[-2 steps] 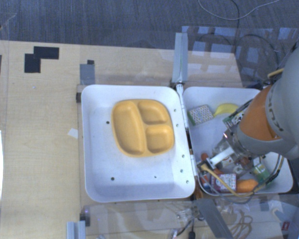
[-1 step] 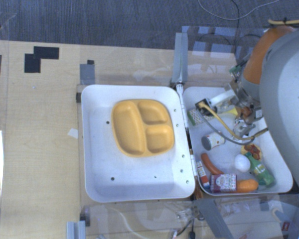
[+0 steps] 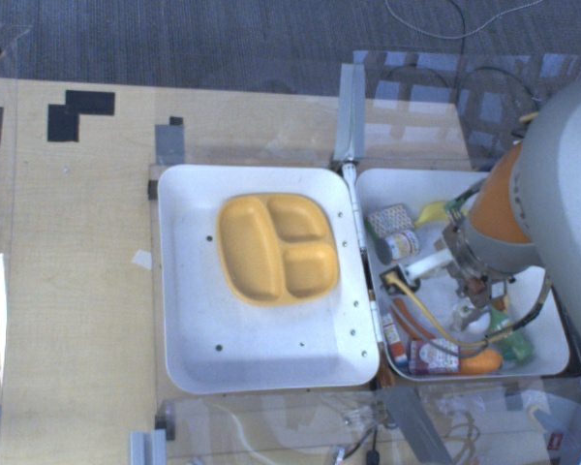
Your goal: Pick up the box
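The right bin (image 3: 559,349) holds a jumble of small items. A small patterned box (image 3: 388,219) lies near its far left corner, next to a can (image 3: 402,245). A flat red box (image 3: 432,357) lies along the near wall. My gripper (image 3: 470,310) hangs low over the middle of this bin, below the orange band of the arm (image 3: 499,211). It is to the right of the patterned box and above the red box, apart from both. The wrist and its cables hide what is under the gripper.
The left bin (image 3: 189,356) holds a yellow divided plate (image 3: 276,246). Around the gripper lie a yellow item (image 3: 432,210), an orange carrot-like piece (image 3: 480,362) and a green item (image 3: 516,348). A metal divider (image 3: 350,114) stands between the bins.
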### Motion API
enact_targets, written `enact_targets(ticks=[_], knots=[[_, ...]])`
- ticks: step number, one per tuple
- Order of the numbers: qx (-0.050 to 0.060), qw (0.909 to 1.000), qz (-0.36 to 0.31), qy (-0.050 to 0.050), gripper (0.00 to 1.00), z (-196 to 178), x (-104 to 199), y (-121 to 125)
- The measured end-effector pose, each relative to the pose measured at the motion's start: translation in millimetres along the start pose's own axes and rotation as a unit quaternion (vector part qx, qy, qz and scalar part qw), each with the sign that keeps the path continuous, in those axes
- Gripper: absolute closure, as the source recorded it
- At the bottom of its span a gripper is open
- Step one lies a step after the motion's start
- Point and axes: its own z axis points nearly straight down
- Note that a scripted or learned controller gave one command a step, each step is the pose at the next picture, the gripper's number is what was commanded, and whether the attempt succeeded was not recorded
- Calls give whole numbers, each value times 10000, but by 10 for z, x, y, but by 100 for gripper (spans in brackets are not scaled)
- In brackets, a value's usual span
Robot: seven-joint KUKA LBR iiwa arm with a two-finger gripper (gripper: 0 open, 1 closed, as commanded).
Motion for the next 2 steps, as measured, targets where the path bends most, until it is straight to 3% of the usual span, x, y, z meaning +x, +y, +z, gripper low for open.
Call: enact_targets(ticks=[1, 2], knots=[[-19, 9906, -1367, 44, 0, 111, 50, 293], [-16, 9962, -870, 19, 0, -612, 529, 610]])
